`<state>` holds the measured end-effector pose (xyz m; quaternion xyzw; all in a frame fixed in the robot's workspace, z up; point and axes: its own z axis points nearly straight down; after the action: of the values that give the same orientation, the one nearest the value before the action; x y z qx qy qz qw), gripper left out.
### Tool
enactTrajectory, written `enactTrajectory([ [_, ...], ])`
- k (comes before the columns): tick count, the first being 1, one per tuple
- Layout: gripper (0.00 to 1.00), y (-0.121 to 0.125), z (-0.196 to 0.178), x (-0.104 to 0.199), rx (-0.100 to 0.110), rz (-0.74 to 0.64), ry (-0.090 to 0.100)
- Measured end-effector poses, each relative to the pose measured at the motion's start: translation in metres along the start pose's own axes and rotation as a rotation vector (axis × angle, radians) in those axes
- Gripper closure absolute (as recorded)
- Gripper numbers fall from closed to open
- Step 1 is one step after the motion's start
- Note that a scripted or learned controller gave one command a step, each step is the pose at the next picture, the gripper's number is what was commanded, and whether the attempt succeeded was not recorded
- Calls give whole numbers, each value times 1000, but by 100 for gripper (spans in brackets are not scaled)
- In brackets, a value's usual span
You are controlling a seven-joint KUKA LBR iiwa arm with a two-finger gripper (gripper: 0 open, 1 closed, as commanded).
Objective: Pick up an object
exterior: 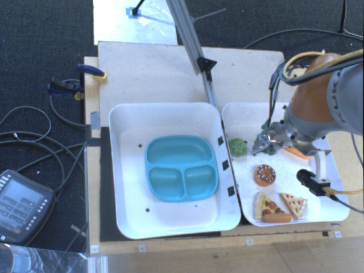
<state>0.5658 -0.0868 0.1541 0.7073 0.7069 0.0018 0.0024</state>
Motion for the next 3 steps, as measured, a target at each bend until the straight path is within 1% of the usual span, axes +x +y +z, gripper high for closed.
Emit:
enactTrajectory([
  [1, 100, 4, -44, 2, 0, -6, 0],
  [2, 100, 6, -98, 2, -2, -7, 0],
  [3, 100, 16, -95, 61, 2, -12, 2],
])
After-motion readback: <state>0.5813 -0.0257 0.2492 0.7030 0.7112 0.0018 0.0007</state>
